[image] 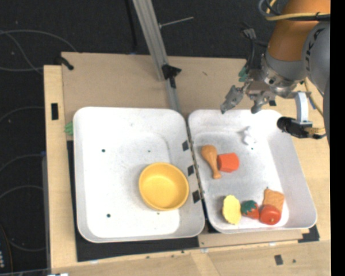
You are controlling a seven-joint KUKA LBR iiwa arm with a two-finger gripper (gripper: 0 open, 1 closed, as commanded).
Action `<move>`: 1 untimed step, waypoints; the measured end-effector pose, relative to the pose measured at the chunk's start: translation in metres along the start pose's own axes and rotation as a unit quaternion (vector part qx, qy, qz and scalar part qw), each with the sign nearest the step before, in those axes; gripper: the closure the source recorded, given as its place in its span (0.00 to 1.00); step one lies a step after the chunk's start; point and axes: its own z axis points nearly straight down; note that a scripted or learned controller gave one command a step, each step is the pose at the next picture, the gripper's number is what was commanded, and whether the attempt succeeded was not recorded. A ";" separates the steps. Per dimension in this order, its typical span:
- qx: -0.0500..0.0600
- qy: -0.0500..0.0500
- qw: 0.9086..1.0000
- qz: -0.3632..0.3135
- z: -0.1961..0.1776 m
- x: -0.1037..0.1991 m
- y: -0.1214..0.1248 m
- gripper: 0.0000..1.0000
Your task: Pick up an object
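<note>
1. The gripper [242,104] hangs above the far edge of the right bin [293,160], fingers spread open, nothing between them.
2. The right bin contains a toy drumstick [210,158], orange block [228,163], yellow corn [232,209], and apparently a tomato [269,214].
3. The left bin [112,154] holds a yellow bowl [163,186].

We look down from one fixed camera above the tan wooden bench [121,79], at a slant, far enough to frame both shallow white bins [103,131] whole.
</note>
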 end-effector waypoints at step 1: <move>0.000 -0.001 1.000 0.000 0.000 0.000 0.000 0.00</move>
